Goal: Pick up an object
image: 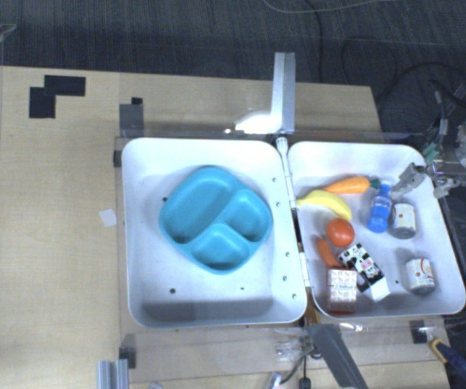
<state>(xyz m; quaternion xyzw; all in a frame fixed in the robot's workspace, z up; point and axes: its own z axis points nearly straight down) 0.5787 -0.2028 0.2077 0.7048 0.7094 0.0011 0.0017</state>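
Wooden bench (46, 241), dark carpet (135, 14), white bins (135, 241)

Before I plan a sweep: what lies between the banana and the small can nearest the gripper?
In the camera view, the blue bottle stands between the banana and that can.

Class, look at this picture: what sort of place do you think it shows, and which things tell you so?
Probably a robotics lab test bench: two white bins side by side, a blue divided tray in one, toy food like a banana in the other, and the arm's end effector at the right.
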